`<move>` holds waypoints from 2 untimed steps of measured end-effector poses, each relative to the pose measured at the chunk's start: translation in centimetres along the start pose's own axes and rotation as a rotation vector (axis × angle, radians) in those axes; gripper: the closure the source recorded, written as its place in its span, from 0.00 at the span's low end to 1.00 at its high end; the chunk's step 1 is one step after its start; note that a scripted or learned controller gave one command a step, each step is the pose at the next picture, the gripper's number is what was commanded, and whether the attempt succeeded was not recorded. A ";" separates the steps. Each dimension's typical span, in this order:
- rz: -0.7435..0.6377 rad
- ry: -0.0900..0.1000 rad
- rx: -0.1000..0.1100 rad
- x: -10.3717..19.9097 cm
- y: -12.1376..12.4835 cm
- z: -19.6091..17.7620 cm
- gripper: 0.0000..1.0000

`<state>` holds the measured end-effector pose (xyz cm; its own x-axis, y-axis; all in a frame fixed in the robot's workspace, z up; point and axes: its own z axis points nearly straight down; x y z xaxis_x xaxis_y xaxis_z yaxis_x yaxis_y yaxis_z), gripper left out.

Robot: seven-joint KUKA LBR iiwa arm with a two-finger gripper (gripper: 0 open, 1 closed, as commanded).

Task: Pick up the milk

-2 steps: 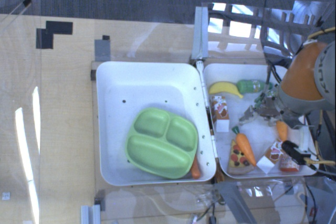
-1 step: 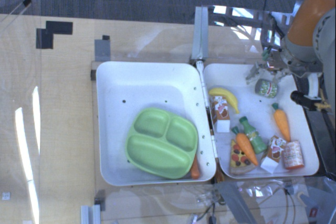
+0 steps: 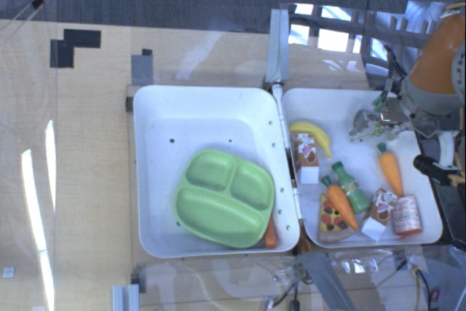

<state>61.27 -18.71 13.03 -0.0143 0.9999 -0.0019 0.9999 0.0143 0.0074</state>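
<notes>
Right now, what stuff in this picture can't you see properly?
- The orange thing by the green plate in the camera view: the plate hides most of it, so I cannot name it.
- The two cartons: print too small to tell which is milk.
- The gripper: blurry, its state unclear.
- The arm: cut off by the right edge.

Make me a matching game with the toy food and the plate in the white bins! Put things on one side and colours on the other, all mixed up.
Things:
1. divided plate
2. banana
3. carrot near the gripper
4. bottle

Colours:
A. yellow
B. dark green
C. light green
D. orange

Right pairs: 1-C, 2-A, 3-D, 4-B. The plate lies in the left bin; the three foods lie in the right bin.
</notes>
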 end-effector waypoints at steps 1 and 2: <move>-0.128 0.001 0.000 5.3 -9.7 -3.5 0.00; -0.244 -0.002 -0.003 -0.4 -0.5 -9.7 0.00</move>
<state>60.70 -19.15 22.76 -0.2555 0.9668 -0.0058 0.9667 0.2556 0.0096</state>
